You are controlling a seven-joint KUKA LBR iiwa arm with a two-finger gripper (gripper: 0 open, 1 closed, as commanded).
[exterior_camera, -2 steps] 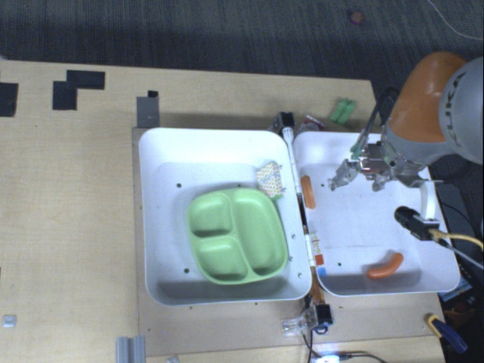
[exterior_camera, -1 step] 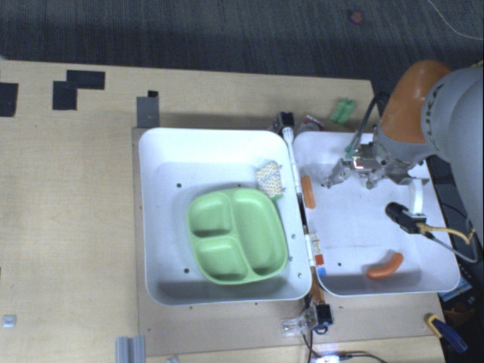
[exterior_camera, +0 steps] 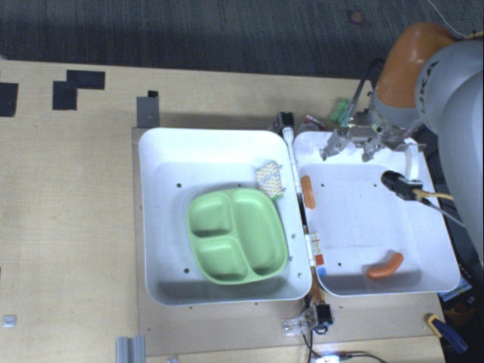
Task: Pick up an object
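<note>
A pale wooden bench top is seen across most of the view. Black tape marks are stuck on it toward ten o'clock. Beyond its far edge, at twelve o'clock, a dark grey floor is shown, possibly carpeted. A thin cable is trailed across it at one o'clock.

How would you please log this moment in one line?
gripper: open, above right bin rear | holding: nothing | sausage: right bin front | tray: left bin

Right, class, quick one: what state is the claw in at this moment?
Claw: open, holding nothing, above the far end of the right bin.
</note>
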